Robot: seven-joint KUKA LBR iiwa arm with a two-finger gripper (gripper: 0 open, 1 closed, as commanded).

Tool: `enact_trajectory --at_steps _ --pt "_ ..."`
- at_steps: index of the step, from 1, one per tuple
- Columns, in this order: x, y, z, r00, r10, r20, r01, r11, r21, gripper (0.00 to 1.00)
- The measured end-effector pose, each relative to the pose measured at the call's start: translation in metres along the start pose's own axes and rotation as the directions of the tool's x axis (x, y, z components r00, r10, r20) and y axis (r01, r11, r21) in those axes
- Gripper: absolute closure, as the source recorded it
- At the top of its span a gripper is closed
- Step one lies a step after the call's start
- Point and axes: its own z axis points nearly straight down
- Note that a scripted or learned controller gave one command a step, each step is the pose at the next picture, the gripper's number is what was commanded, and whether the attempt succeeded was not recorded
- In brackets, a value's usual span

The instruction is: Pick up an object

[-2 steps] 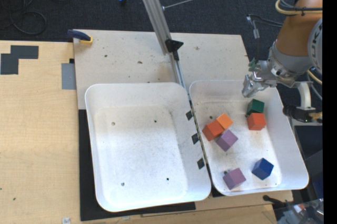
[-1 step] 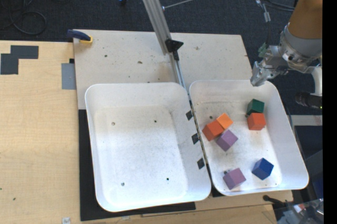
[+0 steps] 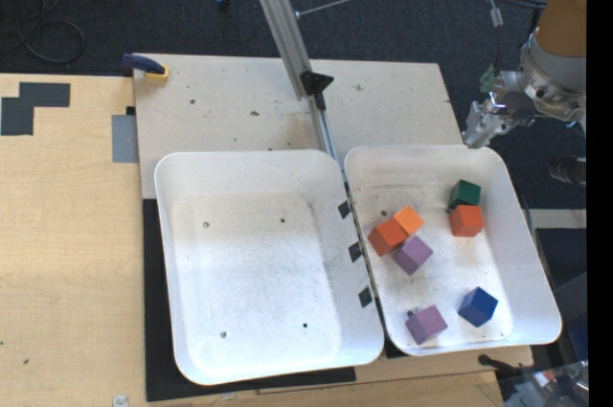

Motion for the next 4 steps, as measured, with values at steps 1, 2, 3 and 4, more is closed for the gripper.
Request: enact_trajectory --at_steps 1,2,3,4 --pt "0.054 -0.012 0.015 1.000 -0.003 -0.003 0.003 1.000 0.007 1.00" --pt "0.100 -0.030 0.033 1.000 -0.002 -0.003 0.002 1.000 0.008 1.00" --pt "0.142 -0.056 0.036 1.000 -0.002 -0.002 0.002 1.000 0.008 1.00" --pt "0.191 -0.074 0.031 1.000 -0.004 -0.003 0.004 1.000 0.007 1.00"
